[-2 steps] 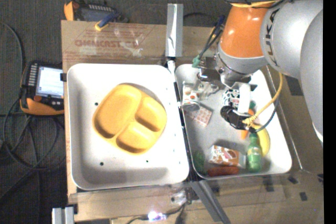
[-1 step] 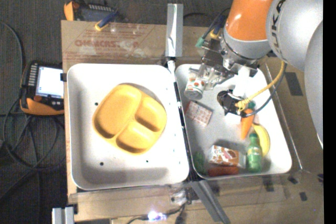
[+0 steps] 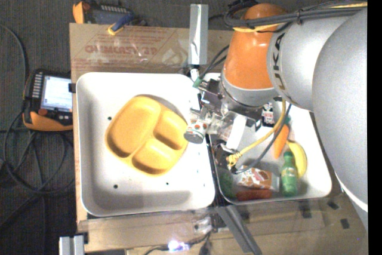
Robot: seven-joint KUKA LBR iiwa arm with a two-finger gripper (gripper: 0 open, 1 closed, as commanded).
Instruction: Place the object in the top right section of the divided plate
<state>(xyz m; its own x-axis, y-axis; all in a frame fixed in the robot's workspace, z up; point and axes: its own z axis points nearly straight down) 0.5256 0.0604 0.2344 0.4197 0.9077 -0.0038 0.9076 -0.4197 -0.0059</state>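
The gripper [image 3: 200, 127] pinches a small grey-and-red can-like object [image 3: 196, 132], seemingly light, rigid and slippery, just right of the yellow plastic divided plate [image 3: 146, 134].

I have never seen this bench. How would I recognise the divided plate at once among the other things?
Look at the left white bin, the one farther from the arm. The divided plate lies tilted on its floor, near the middle. It is the only yellow dish with three hollow sections, while the small colourful items, such as the green bottle and carrot, lie crowded in the right bin.
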